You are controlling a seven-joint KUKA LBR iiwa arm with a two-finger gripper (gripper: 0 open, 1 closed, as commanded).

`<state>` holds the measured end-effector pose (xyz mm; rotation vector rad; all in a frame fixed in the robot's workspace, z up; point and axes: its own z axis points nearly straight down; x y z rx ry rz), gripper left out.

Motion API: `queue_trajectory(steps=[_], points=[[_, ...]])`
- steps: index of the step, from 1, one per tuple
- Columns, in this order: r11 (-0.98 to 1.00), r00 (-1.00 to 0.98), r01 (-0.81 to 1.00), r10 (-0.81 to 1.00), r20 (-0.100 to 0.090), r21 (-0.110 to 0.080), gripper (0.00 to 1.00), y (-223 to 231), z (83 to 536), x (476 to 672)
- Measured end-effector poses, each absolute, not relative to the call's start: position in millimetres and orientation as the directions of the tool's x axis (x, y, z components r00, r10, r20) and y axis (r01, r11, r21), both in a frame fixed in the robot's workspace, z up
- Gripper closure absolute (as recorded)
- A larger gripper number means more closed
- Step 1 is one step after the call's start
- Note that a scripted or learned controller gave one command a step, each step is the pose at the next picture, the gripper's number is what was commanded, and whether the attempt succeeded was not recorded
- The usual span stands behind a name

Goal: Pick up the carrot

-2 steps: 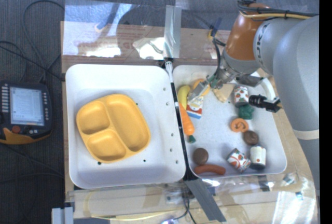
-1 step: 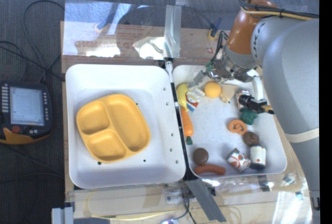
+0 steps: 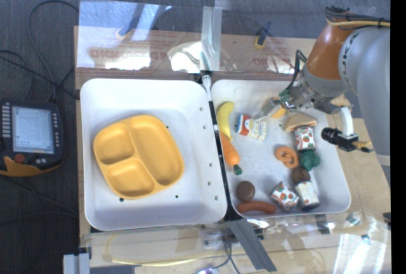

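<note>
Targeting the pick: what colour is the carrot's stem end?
Dark green, on the orange toy carrot by the divider; the camera view shows it.

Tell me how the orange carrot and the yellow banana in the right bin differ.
The orange carrot with its green stem end is straight and tapered; the yellow banana is curved. The carrot lies nearer the camera along the bin's left wall, with the banana beyond it, toward the far wall. Both lie flat in the right white bin, close to the divide between the bins, their ends nearly meeting.
</note>
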<state>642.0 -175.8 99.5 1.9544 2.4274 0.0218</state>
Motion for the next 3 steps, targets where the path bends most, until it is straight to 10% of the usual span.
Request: queue_trajectory(steps=[1, 2, 3], points=[[0.216, -0.216, 0.976, 0.976, -0.009, 0.023, 1.0, -173.8, 110.2, 642.3], [0.204, -0.204, 0.979, 0.979, -0.001, 0.007, 1.0, -56.5, 187.6, 650.1], [0.535, -0.535, 0.845, 0.845, -0.004, 0.004, 1.0, -100.6, 101.7, 654.6]])
